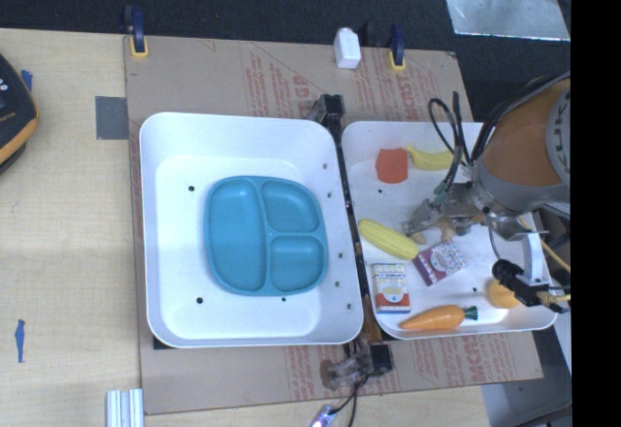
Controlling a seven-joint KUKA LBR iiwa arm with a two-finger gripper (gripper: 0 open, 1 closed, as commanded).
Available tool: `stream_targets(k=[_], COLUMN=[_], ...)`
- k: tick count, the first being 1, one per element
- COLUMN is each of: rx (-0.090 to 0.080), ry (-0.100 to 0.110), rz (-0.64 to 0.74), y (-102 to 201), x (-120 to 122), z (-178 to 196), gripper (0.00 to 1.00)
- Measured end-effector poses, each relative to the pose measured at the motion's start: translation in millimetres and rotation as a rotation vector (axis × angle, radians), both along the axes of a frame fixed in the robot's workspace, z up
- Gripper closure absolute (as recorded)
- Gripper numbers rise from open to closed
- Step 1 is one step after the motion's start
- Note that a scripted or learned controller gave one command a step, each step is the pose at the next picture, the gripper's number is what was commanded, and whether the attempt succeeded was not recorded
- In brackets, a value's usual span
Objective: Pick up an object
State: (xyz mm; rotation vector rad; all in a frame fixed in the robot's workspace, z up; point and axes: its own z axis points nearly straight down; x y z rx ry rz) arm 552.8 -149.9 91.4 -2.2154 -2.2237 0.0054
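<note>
The arm comes in over the right bin (543, 323), and its hand (439, 213) hangs low among the toys there; the metal of it is a dark tangle against the white and I cannot tell how it is set. The nearest candidate looks to be the corn cob (388, 239), which lies just beyond the hand toward the left bin, a little nearer the counter's front edge, its long axis slanting from upper left to lower right. Just in front of the hand lies a small maroon packet (441, 262), close enough that it may be the real target. Further forward sit a small carton (390, 285) and a carrot (439, 318) lying nearly crosswise along the bin's front wall. Behind the hand are a red-orange block (392, 165) and a banana (428, 159). The left bin (165, 299) holds a blue divided plate (266, 233), well away from the hand. Nothing looks lifted yet.
</note>
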Motion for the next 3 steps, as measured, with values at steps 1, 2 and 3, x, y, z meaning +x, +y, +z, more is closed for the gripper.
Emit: stream_targets(k=[1,2,3], rx=[-0.001,-0.001,0.000], ry=[0.002,0.002,-0.005], rz=[0.002,0.002,0.000], y=[-1.1,-1.0,-2.9], x=[0.2,0.2,99.4], z=[10.6,10.5,15.5], gripper=[1.00,0.00,0.00])
